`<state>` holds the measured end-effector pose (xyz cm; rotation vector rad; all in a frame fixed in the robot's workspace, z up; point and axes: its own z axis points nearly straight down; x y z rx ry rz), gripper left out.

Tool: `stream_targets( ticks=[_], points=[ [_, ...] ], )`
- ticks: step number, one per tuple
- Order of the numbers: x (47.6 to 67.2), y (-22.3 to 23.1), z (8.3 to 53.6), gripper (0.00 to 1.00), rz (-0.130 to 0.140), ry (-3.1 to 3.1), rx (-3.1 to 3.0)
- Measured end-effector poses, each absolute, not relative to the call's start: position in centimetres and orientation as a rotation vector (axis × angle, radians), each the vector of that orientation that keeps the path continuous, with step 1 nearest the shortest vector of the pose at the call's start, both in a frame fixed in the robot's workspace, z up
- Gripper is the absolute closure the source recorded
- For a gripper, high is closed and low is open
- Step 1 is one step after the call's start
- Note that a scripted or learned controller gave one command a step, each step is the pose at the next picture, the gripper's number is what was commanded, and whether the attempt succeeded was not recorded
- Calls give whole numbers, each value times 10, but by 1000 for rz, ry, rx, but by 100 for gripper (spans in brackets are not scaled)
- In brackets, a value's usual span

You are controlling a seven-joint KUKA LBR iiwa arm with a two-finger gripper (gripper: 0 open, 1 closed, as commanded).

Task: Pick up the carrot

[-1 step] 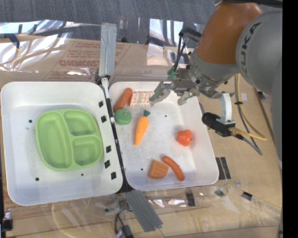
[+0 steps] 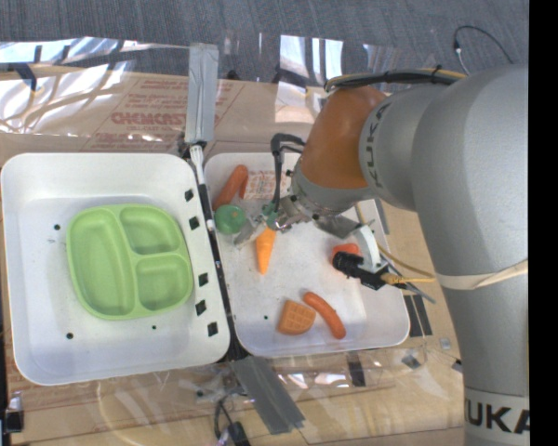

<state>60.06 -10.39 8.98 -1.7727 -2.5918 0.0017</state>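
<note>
camera view: the grey arm reaches in from 3 o'clock over the right bin (image 2: 391,328), its claw (image 2: 275,214) low at the bin's 11 o'clock area, just above the top end of the carrot (image 2: 264,250). the carrot lies on the bin floor near the left wall, point toward 6 o'clock, with a green round toy (image 2: 230,218) just beside it at 10 o'clock. whether the claw is wide or narrow cannot be told; nothing shows between its tips. a waffle piece (image 2: 297,318) and a sausage (image 2: 325,314) lie toward 5 o'clock. the left bin (image 2: 19,249) holds a green divided plate (image 2: 130,260). the step in hand looks like the approach; next the claw must straddle the carrot and close.
</note>
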Motion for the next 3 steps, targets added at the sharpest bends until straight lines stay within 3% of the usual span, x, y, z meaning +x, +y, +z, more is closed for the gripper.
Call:
stream_targets(
  ticks=[1,2,3],
  points=[
    [600,-105,97,100,5,-2593,-1770],
    [613,-45,190,100,4,-2415,-2007],
    [578,-11,189,100,7,-2553,-1822]
  ],
)
